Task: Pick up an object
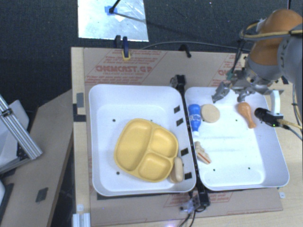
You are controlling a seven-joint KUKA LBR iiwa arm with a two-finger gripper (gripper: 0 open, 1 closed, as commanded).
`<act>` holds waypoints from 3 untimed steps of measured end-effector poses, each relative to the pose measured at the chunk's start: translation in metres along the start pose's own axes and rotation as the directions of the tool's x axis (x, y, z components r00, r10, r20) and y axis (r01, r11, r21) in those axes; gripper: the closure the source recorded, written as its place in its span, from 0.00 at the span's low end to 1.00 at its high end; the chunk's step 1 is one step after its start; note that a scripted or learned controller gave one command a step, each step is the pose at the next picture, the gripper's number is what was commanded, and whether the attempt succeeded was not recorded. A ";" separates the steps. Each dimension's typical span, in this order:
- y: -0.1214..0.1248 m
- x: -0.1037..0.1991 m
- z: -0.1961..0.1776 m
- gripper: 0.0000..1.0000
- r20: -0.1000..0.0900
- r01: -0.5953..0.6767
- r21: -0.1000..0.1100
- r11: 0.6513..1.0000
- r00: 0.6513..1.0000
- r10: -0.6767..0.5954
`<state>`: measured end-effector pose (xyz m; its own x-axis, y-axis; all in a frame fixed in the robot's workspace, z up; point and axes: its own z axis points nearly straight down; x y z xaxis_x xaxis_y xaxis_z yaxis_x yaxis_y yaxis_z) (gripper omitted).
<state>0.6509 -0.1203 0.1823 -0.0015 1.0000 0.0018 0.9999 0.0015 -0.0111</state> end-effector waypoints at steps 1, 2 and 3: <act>0.003 0.000 -0.008 0.00 0.002 0.002 -0.013 1.000 1.000 -0.002; 0.008 -0.003 0.053 0.00 0.002 0.001 -0.009 1.000 1.000 -0.001; 0.011 -0.003 0.095 0.00 0.001 0.001 -0.018 1.000 1.000 -0.001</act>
